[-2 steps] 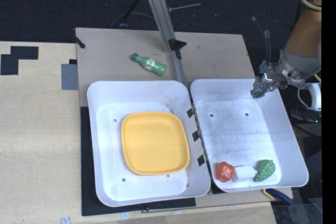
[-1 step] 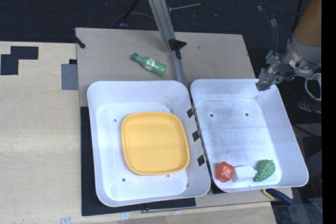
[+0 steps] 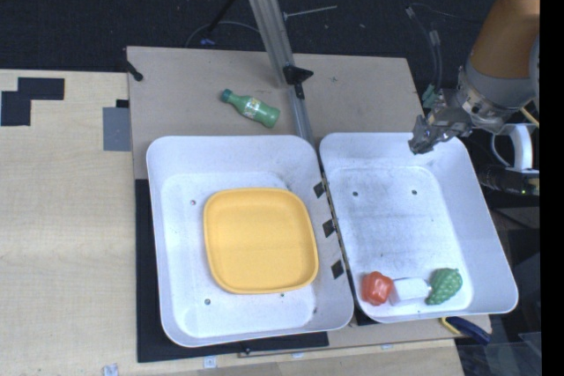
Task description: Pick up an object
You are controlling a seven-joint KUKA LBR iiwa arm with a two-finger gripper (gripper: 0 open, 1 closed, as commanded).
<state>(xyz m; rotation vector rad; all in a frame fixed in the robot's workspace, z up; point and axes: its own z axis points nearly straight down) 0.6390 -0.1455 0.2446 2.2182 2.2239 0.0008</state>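
Observation:
A red tomato-like piece (image 3: 376, 287), a small white block (image 3: 410, 289) and a green bumpy piece (image 3: 444, 285) lie in a row at the near edge of the right bin (image 3: 397, 207). A yellow square plate (image 3: 260, 239) rests in the left bin (image 3: 172, 189). My gripper (image 3: 423, 141) hangs over the far right corner of the right bin, well away from the three small items. Nothing shows beneath it.
A green bottle (image 3: 250, 107) lies on its side on the board behind the left bin. A slanted aluminium post (image 3: 273, 13) rises between the bins at the back. Cables trail by the arm on the right.

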